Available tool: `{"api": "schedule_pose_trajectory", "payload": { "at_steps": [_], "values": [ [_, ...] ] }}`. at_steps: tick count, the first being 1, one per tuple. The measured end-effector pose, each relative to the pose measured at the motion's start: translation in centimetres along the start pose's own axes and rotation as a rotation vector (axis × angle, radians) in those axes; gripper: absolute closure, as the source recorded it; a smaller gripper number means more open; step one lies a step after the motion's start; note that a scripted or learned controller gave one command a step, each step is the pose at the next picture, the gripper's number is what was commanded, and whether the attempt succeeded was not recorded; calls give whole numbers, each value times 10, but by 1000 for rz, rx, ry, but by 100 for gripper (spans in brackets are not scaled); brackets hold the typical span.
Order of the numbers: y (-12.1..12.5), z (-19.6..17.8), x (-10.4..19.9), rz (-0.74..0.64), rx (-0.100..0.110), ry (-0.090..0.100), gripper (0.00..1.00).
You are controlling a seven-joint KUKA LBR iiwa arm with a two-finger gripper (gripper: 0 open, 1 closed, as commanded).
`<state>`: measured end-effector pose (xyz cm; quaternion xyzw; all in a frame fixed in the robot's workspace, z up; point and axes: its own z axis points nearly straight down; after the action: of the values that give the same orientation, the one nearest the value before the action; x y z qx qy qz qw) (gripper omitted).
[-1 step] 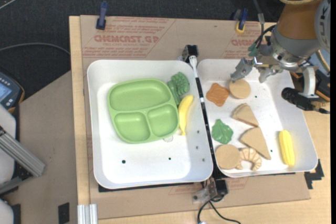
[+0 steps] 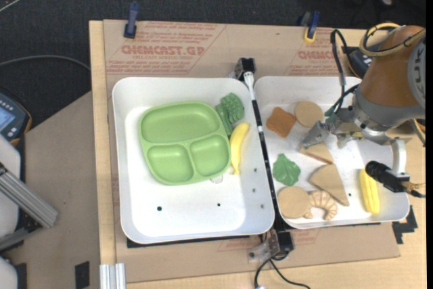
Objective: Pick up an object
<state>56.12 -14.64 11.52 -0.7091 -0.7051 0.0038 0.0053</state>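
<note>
Two white bins sit side by side on the bench. The left bin (image 2: 135, 145) holds three things: one green divided tray (image 2: 184, 142), one banana (image 2: 237, 144) and one green leafy piece (image 2: 231, 107). The right bin (image 2: 284, 88) holds eight food pieces, among them a corn cob (image 2: 369, 191), a shrimp (image 2: 323, 203) and a green leaf (image 2: 286, 169). The pincer (image 2: 323, 135) hangs low over the right bin; how far it is open, I cannot tell.

- Open floor is left in the left bin (image 2: 135, 145) below the green tray (image 2: 184, 142).
- The right bin (image 2: 399, 213) is crowded by food pieces.
</note>
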Motion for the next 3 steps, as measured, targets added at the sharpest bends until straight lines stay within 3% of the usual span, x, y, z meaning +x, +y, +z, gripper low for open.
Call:
{"api": "schedule_pose_trajectory", "payload": {
  "at_steps": [1, 2, 3],
  "values": [
    [-68, -37, 30, -5, -7, 2, 0],
    [-64, -46, 29, -4, -14, -2, 100],
    [-84, -100, 98, -12, -18, 0, 100]
  ]
}}
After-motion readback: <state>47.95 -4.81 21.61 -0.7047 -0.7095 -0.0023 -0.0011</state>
